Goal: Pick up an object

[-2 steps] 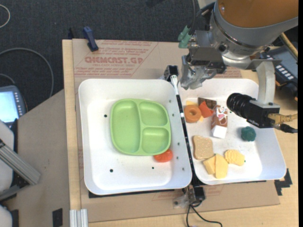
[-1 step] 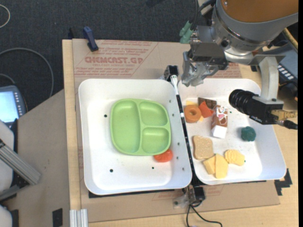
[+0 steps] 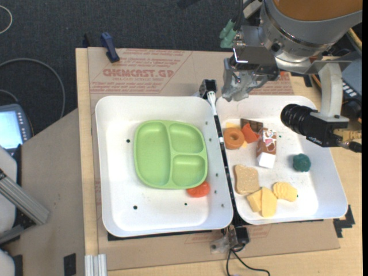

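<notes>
1 carton (image 3: 266, 148), long axis near-vertical

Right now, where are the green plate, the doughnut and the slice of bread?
green plate (image 3: 171, 154): camera view, on the ridge between its compartments.
doughnut (image 3: 234, 138): camera view, on its orange ring.
slice of bread (image 3: 246, 179): camera view, middle of its face.

This looks like a robot lab. Two white bins (image 3: 109, 154) sit on a brown board (image 3: 144, 68) with toy food inside. A big grey arm (image 3: 299, 16) hangs at one o'clock. Loose wires (image 3: 34, 68) lie at nine o'clock.
</notes>
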